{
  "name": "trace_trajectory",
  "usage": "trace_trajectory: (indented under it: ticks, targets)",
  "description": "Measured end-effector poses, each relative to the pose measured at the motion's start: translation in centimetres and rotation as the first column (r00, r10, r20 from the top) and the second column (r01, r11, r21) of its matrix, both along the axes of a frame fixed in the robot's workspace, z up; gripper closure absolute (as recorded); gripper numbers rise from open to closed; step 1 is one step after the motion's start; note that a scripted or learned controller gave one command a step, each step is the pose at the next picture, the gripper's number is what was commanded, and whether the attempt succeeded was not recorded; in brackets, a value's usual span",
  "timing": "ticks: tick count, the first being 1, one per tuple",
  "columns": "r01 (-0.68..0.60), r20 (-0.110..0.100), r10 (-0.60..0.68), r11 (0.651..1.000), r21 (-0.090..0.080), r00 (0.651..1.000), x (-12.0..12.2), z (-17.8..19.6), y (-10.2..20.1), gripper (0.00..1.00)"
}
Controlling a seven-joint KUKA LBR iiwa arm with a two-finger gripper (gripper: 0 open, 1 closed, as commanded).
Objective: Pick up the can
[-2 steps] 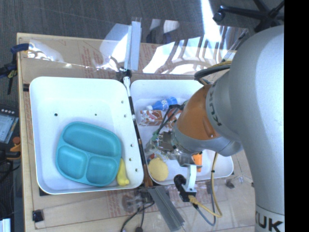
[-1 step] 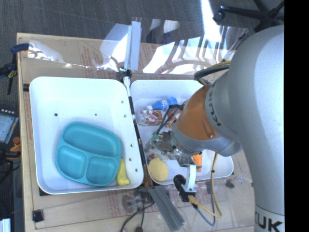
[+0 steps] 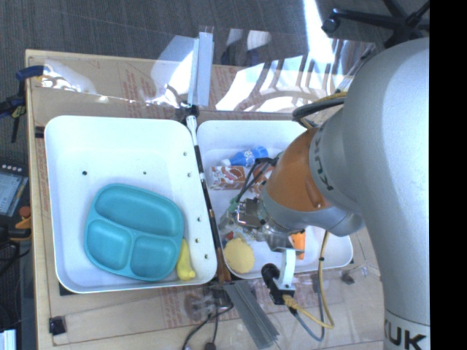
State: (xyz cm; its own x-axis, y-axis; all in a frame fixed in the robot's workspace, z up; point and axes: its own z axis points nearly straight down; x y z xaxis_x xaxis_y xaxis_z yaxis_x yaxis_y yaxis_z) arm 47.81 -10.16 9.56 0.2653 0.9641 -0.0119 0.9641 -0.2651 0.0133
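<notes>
A grey robot arm with an orange band (image 3: pixel 295 181) above its wrist reached in from the right of the frame and hung low over the right-hand shallow white bin (image 3: pixel 219 141), covering most of that bin's centre and right side. Its end effector (image 3: pixel 244 217) sat down among the clutter near the bin's left wall; whether it was open or closed, or had hold of anything, could not be told from above.

A small can with a brown and white printed label (image 3: pixel 228 175) lay on its side in the upper left part of that bin, just up-frame of the end effector. A blue and white packet (image 3: pixel 246 156) lay just beyond it, and a round yellow fruit-shaped object (image 3: pixel 238 256) rested at the bin's lower edge.

The left-hand white bin (image 3: pixel 109 141) held a turquoise three-compartment plastic tray (image 3: pixel 135 230), with a small yellow banana-shaped toy (image 3: pixel 184 262) beside the tray's lower right corner. Both bins stood on a brown cardboard-topped desk (image 3: pixel 95 75).
</notes>
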Motion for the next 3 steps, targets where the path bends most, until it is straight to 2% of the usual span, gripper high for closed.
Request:
trace_trajectory:
  ticks: [1,2,3]
  targets:
    - [0.402,-0.012,-0.402,0.916,0.015,0.916,-0.2,-0.4,0.7,0.00]
    - [0.396,-0.020,-0.395,0.918,0.016,0.918,-0.3,0.4,0.9,1.00]
    - [0.843,-0.016,-0.843,0.537,0.010,0.537,-0.3,9.4,6.9,1.00]
